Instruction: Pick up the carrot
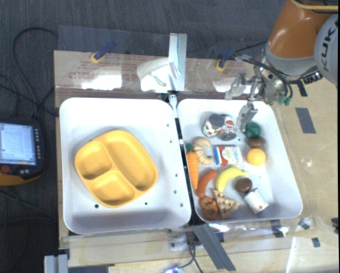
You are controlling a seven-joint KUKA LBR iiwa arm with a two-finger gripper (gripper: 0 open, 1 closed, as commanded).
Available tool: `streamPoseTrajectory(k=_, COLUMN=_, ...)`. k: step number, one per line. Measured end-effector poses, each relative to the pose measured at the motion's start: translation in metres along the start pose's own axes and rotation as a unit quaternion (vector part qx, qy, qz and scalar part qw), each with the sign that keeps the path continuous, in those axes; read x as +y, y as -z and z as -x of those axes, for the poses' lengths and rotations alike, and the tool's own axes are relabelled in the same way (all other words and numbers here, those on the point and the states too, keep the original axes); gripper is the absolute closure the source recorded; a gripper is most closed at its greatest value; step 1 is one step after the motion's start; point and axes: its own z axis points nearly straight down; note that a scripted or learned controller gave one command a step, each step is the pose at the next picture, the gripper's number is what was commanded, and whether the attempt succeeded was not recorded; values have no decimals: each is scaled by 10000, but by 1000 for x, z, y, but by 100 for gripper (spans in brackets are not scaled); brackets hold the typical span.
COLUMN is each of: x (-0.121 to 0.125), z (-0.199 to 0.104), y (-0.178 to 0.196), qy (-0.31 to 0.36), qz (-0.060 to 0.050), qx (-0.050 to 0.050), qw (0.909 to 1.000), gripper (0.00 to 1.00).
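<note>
Dark carpet surrounds the bench, which bears two white bins. At nine o'clock, the left bin holds a yellow divided plate. At three o'clock, the right bin is crowded with toy food. The grey-and-orange arm enters at one o'clock; its gripper hangs over that bin's far end, fingers slightly parted, gripping nothing. The carrot lies along the right bin's left wall, just beside a banana.

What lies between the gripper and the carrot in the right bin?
In the camera view, between the gripper and the carrot lie a small round tin and a croissant.
</note>
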Motion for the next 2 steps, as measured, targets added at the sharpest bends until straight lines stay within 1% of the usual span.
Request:
streamPoseTrajectory(k=1, x=-43, z=-32, y=-98, qy=-1107, qz=-6, qx=-78, qw=9938, gripper=0)
streamPoseTrajectory(k=2, x=-62, z=-75, y=-140, qy=-3002, qz=0, qx=-57, qw=9539, gripper=0)
